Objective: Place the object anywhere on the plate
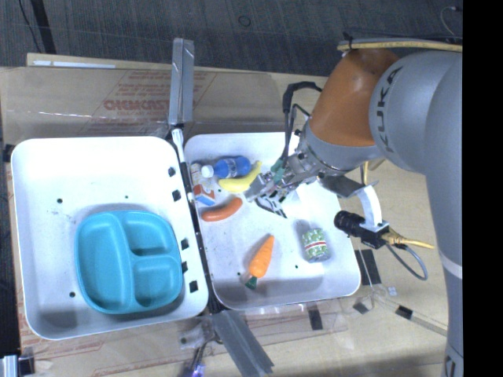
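Reaching stage, by the look of it: grey two-finger gripper (271, 188) low over the right shallow white bin (338, 277), just beside a yellow plastic banana (238, 182). Impossible to tell whether the claw is wide, narrow or closed on anything. Nearby: blue bottle (229, 167), orange-red sausage (221, 210), orange toy carrot (260, 259), small clear jar with a red-banded label (315, 243). Next, probably: secure one object, lift, carry left to the turquoise divided plate (126, 261) in the left white bin (47, 171). Readable: "KUKA" on the arm (393, 116); cardboard print too faint.
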Controlling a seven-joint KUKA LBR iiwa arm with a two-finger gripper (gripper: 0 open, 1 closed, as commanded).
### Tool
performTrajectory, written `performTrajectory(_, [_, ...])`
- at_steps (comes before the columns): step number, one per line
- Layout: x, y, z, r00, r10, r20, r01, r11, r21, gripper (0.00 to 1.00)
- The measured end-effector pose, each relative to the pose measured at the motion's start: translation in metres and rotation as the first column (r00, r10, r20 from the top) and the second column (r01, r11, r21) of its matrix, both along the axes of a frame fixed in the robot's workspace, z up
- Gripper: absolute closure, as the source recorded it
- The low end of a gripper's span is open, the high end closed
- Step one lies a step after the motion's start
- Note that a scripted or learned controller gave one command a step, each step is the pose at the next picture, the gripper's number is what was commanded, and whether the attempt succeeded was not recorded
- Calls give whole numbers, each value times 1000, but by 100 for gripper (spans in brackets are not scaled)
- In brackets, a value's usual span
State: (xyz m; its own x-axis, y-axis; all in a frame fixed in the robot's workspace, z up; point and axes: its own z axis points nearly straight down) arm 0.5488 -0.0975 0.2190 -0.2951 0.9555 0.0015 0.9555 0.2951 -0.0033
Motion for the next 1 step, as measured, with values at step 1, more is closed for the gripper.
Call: performTrajectory(1, [-25,75,-28,998,60,-1,-60,998,0,100])
